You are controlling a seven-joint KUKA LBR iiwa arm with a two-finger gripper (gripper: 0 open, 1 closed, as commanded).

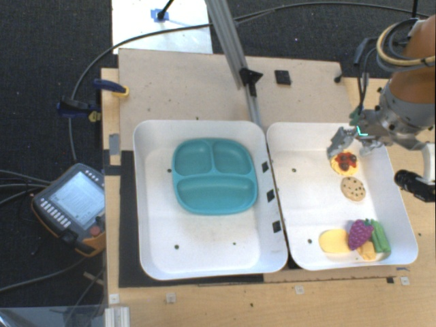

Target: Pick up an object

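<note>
Reaching from the right, the hand (340, 148) hangs spread above the tart (345, 162).

Arm (409, 67) cut off at right edge; pincer (343, 144) finger gap unreadable.

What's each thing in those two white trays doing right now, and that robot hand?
Gripper: hovering at the right bin's far edge, just above the small tart.
Small tart: lying flat in the right bin.
Cookie: lying flat, apart from the others.
Purple grapes: resting against other toy food.
Teal plate: right side up in the left bin.
</note>
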